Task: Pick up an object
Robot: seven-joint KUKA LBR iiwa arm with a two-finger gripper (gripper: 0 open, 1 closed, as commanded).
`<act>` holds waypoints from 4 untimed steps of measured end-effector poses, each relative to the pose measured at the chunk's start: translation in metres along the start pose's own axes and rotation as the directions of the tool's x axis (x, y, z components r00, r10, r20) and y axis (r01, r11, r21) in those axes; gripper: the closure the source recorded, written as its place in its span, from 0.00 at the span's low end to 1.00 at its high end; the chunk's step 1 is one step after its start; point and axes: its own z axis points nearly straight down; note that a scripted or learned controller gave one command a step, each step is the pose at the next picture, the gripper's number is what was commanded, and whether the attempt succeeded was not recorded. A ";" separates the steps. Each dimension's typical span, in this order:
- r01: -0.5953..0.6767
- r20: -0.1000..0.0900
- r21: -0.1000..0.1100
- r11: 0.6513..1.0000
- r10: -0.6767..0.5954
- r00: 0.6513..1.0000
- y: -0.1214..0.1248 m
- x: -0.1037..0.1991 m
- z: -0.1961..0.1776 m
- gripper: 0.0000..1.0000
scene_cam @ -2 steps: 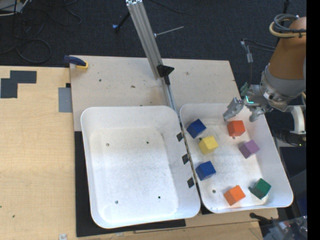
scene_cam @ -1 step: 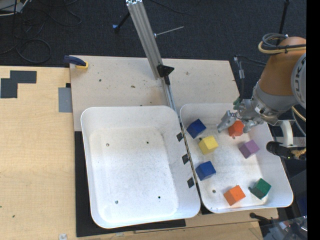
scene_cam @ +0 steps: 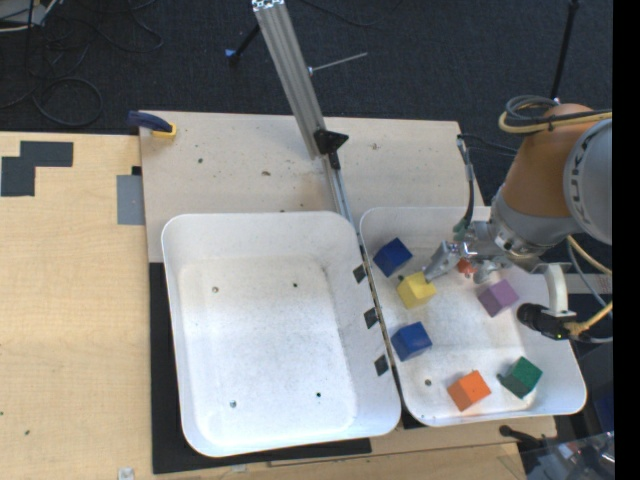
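Here, in the camera view, the grey arm with its orange band [scene_cam: 545, 173] reaches into the right-hand shallow white bin [scene_cam: 560, 393]. The two-finger gripper [scene_cam: 438, 266] has its fingers spread, just above the small yellow cube [scene_cam: 415, 289], nothing between them. Two blue cubes [scene_cam: 392, 256] [scene_cam: 410, 340], a purple cube [scene_cam: 497, 296], an orange cube [scene_cam: 468, 389] and a green cube [scene_cam: 521, 376] lie around. The left white bin [scene_cam: 200, 268] stands alongside.

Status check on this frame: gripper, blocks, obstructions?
Gripper low over right bin, just above yellow block. Nothing seen held. Blue block close beside.
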 end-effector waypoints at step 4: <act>0.000 0.003 -0.012 1.000 0.000 1.000 0.001 -0.005 -0.092 1.00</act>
